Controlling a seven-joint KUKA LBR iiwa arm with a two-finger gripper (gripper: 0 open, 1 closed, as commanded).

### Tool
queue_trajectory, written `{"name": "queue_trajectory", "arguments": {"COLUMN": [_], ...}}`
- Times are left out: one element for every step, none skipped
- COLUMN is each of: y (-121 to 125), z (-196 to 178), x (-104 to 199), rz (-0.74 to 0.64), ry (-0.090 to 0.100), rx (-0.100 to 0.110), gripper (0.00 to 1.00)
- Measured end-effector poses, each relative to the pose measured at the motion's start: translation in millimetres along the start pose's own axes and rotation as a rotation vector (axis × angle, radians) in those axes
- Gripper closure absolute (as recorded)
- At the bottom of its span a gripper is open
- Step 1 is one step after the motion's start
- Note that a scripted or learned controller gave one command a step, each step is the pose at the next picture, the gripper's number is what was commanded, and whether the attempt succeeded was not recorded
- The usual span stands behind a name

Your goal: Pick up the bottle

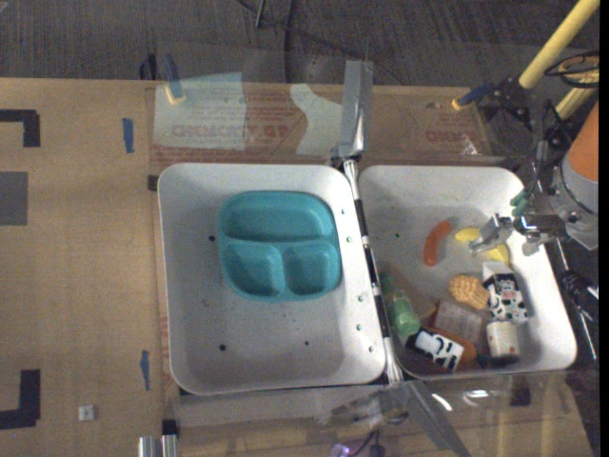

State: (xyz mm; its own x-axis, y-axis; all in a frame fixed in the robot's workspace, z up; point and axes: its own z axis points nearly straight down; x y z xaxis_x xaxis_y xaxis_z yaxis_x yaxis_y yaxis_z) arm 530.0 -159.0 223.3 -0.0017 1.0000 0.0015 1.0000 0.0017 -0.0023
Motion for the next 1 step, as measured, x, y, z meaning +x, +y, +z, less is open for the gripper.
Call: {"name": "queue_trajectory", "arguments": {"y": [-27.9], "z": [105.6], "x": [21.3], "rz": [-0.373], "ry": [-0.005], "rx": [-0.012], "gripper": [0.0]}}
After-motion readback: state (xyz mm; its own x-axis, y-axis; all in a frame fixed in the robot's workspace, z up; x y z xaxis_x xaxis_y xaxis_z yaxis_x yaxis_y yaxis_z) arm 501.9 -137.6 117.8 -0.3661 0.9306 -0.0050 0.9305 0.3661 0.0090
